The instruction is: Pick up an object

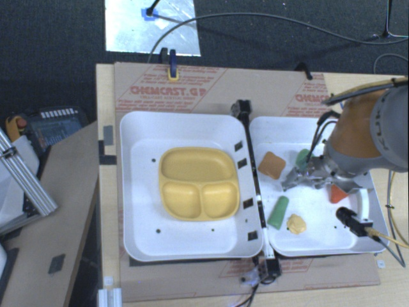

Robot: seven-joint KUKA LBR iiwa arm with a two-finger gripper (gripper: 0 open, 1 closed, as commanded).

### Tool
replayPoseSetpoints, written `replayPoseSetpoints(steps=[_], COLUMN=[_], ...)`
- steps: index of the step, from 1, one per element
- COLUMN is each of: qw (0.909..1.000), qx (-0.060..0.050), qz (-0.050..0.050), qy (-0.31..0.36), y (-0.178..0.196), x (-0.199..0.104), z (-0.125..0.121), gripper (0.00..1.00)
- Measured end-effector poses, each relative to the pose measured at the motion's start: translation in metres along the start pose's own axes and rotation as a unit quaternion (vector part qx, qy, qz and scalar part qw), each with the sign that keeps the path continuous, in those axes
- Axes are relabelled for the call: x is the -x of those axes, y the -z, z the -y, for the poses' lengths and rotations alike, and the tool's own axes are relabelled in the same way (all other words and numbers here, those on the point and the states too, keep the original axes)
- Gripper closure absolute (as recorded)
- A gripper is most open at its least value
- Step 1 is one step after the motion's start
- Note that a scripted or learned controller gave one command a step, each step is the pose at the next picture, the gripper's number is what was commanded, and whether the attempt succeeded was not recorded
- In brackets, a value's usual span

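Observation:
The right bin (319, 238) holds a brown block (271, 165) at its left. A green stick (278, 212) and a small yellow lump (295, 223) lie nearer the front. A red-orange piece (337, 193) lies at the right, partly under the arm. A green thing (301, 157) peeks out beside the wrist. My gripper (298, 178) hangs low over the middle of this bin, between the brown block and the red-orange piece, just below the green thing. I see nothing held in it.
In the left bin (137, 171) lies a yellow divided tray (198, 183). A black ridge (250, 178) separates the two bins. The arm (364, 133) covers the right bin's far right corner.

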State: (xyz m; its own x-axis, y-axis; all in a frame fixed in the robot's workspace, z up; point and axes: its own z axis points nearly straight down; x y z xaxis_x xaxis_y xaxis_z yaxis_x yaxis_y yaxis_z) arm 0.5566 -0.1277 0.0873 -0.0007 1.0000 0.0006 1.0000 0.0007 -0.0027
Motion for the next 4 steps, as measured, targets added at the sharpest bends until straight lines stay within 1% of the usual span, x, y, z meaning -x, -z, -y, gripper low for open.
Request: replayPoseSetpoints(steps=[1,2,3,4], qw=[1.0,1.0,1.0,1.0], qx=[0.002,0.003,0.005,0.005], qz=[0.0,0.0,0.001,0.001], qy=[0.0,0.0,0.002,0.002], y=[-0.003,0.008,0.062,0.112], x=[0.0,0.0,-0.009,-0.011], z=[-0.001,-0.002,-0.009,-0.02], gripper=[0.0,1.0,1.0,1.0])
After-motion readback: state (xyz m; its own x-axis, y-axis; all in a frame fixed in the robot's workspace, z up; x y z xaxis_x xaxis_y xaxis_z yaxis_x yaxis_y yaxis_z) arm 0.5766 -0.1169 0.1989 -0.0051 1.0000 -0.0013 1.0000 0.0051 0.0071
